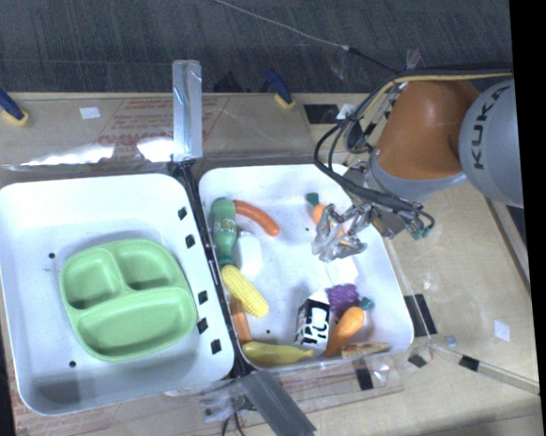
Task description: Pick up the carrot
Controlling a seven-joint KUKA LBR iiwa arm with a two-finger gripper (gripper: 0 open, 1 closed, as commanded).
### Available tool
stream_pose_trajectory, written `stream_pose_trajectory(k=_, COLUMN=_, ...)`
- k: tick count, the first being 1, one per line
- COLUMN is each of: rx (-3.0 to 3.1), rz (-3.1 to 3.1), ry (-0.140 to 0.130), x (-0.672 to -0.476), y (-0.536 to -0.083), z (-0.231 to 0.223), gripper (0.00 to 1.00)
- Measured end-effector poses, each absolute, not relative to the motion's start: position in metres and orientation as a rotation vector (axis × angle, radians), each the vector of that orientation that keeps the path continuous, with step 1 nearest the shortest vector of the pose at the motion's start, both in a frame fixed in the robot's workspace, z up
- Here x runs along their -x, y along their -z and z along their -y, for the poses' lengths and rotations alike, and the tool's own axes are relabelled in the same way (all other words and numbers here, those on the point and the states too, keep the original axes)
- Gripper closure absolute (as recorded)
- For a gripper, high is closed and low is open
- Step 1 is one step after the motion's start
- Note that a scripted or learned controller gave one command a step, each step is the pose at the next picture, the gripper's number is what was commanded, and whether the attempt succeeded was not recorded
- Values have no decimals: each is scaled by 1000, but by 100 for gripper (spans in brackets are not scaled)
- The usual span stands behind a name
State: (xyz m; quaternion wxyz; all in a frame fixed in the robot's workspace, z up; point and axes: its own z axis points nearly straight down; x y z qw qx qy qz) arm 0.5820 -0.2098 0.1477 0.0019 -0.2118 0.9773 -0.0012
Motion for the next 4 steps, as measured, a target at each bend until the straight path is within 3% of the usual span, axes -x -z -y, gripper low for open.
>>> stream_pose_trajectory(k=1, rx=666, rz=-3069, ry=0, x=-581, y=-146, z=209, gripper=0)
stream_pose_trajectory(k=2, rx=669, rz=-3071, ry=-4, x=-610, y=-90, z=209, gripper=0)
stream_pose_trajectory(k=3, rx=674, rz=-3061, ry=3, x=-613, y=-104, z=208, gripper=100)
stream_pose_trajectory(k=4, rx=675, rz=-3062, ry=3, x=-613, y=-104, z=208, gripper=0)
